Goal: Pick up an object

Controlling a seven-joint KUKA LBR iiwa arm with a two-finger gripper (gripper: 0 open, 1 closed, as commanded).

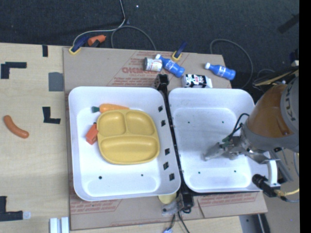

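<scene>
A yellow divided plate (128,136) lies in the left bin (85,178). An orange carrot (112,108) pokes out from under its far edge, and a small orange piece (91,134) lies at its left side. My gripper (212,153) is low in the right bin (214,181), pointing left from the arm's wrist (267,125). Its grey fingers sit close to the bin floor with no object visible between them.
Behind the bins lie a white bottle (152,63), two blue bottles (173,67) (221,71) and a black-and-white box (197,81). An orange clamp (95,40) sits on the cardboard's far left corner. A toy sausage (15,126) lies on the bench at left.
</scene>
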